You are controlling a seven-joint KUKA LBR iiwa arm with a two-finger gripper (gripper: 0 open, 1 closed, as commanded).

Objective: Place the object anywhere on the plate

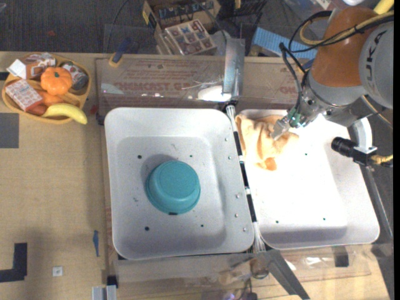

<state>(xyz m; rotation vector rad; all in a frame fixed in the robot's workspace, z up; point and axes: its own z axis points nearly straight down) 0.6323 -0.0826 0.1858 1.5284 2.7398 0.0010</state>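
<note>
A round teal plate point(173, 187) lies in the middle of the left white bin point(125, 136). A crumpled yellow-orange object point(259, 141), soft like a cloth, lies at the back left corner of the right white bin point(325, 211), close to the divider between the bins. My gripper point(281, 129) reaches in from the upper right and its tip is down at the right part of that object, touching or just over it. The tip hides part of the object.
A wicker tray point(44, 91) with a toy pumpkin, a banana and small boxes stands at the bench's far left. A cardboard wall point(162, 80) runs behind the bins. A black cylinder point(345, 147) juts over the right bin's right side.
</note>
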